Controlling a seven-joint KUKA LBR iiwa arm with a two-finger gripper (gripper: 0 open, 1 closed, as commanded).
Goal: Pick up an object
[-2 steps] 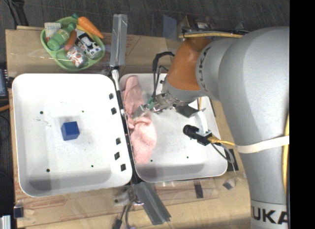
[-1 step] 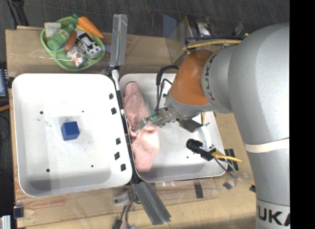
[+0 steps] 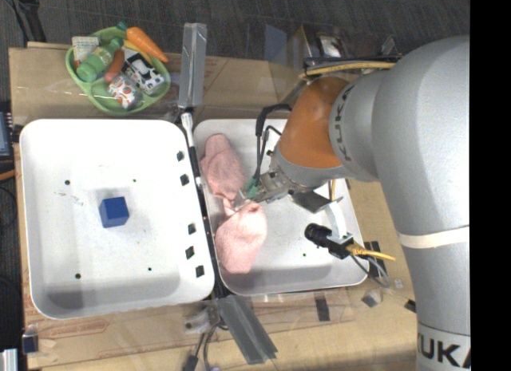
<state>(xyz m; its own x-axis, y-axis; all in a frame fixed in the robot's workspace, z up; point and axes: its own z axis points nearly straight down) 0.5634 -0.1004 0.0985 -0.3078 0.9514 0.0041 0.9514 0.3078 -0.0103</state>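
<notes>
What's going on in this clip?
The grey arm reaches into the right bin, with its tool down at the middle of a pink cloth that lies along the bin's left side. Whether it has a grip on the cloth cannot be told. A blue cube sits in the left bin. A green bowl of toy food stands beyond the bins.

Light is bright and even — shadows soft (slight grain).

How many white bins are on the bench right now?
2 bins. The left bin holds a blue cube; the right bin, beside it, holds pink cloth. None looks hidden.
</notes>
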